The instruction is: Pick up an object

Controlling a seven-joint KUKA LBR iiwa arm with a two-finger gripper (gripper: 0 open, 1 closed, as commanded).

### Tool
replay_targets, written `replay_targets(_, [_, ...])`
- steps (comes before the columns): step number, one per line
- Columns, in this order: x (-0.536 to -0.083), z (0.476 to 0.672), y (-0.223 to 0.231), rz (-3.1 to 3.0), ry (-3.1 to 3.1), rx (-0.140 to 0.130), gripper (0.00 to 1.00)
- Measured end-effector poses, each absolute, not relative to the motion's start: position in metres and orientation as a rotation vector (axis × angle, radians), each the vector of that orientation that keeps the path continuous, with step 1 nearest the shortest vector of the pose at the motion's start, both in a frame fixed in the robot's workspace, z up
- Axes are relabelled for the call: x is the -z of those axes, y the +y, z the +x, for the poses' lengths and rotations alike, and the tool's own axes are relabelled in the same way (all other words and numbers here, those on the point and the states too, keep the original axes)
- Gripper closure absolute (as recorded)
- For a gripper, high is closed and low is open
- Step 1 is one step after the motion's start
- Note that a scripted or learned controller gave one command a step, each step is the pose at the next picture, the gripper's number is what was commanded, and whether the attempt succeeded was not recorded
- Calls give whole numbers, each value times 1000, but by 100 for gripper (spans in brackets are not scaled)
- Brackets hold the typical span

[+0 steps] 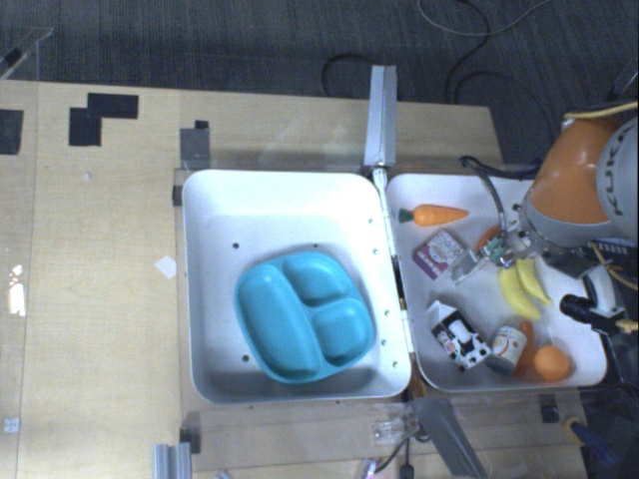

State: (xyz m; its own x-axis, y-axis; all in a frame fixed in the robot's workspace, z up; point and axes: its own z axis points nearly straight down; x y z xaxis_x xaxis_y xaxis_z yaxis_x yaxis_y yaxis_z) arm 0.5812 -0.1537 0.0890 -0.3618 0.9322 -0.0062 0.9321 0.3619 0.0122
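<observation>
The right bin [451, 182] holds a carrot [439, 214] at its far side and a purple packet [437, 252] just below it. A yellow banana [523, 287] lies in the middle right. A black-and-white object [457, 335], a small can [507, 347] and an orange [550, 363] sit along the near side. My gripper [491, 251] hangs low over the bin between the purple packet and the banana, close to the banana's upper end. A small red-orange piece [487, 236] shows right beside it. The arm's orange band [579, 173] covers the bin's far right corner.
The left bin [280, 184] holds a blue divided plate [305, 314] lying towards its near side. A metal post [381, 118] stands behind the divider between the bins. Cables [469, 13] run over the dark floor at the back.
</observation>
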Motion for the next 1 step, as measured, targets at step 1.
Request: replay_targets(1, [-100, 583, -153, 1764, 2583, -16, 100])
